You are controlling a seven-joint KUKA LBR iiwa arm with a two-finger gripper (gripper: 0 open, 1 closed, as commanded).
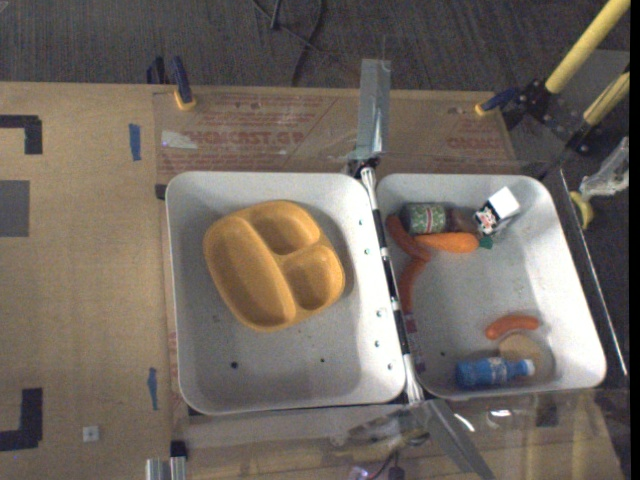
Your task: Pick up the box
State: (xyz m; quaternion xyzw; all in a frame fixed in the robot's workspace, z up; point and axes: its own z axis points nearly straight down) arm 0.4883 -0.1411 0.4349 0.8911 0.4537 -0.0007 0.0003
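Up in the right bin's (560, 298) far corner sits the box (497, 211) (small, tilted) — beside the carrot (446, 242).

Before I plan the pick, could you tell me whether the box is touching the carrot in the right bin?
Cannot tell. In the camera view the box sits right at the tip of the carrot, with neither a gap nor contact plainly visible.

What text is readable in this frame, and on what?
Cardboard sheet behind the left bin: faint reddish block lettering, too blurred to read for certain.
Cardboard behind the right bin: similar reddish print, unreadable.
Small box: printed pattern, no legible words.
Dark can: label too small to read.
Blue bottle: label blurred.
So nothing can be quoted reliably.
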